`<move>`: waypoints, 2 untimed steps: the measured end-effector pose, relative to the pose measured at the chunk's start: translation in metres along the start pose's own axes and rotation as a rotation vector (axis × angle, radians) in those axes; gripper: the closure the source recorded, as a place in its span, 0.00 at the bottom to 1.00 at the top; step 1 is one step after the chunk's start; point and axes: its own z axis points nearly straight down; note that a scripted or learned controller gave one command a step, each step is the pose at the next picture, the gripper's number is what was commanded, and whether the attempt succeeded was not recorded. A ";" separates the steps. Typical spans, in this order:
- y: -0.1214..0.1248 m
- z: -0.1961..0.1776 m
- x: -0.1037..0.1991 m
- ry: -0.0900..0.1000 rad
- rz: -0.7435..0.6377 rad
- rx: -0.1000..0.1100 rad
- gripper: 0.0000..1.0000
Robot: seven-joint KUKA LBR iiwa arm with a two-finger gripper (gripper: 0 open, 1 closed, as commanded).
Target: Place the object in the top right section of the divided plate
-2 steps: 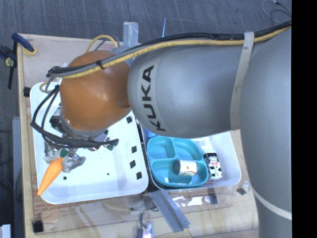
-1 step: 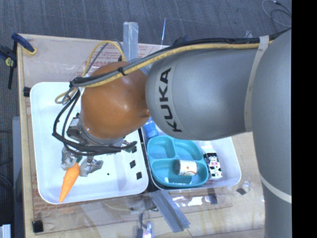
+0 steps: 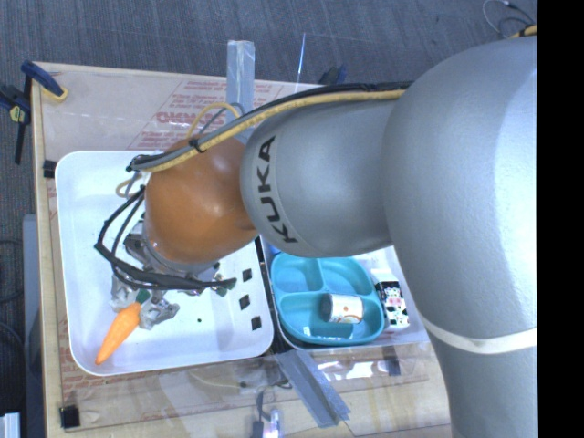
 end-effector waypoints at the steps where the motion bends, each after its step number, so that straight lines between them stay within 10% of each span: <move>1: -0.003 -0.093 0.011 -0.006 -0.111 0.004 1.00; 2: -0.012 -0.077 0.040 -0.003 -0.038 0.003 1.00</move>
